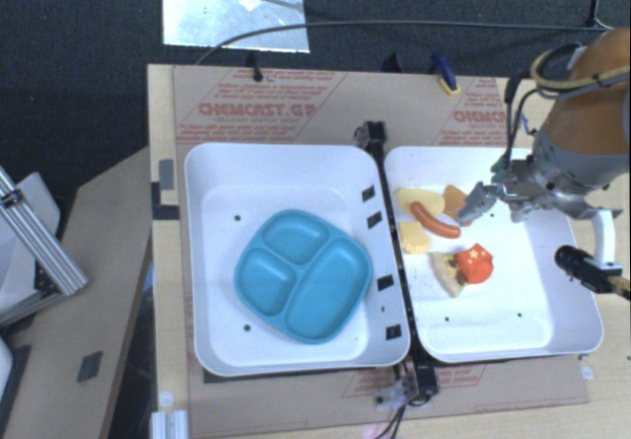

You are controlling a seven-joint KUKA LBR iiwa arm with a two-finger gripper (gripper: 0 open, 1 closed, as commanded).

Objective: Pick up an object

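While the pincer (480,201) hangs over the right bin (552,333), its grip state cannot be told; a sausage (436,221) lies just left of it, a tomato (475,263) nearby. Farther left sits a blue plate (302,275). Beyond, cardboard (266,102) reads "CHEMCAST GP".
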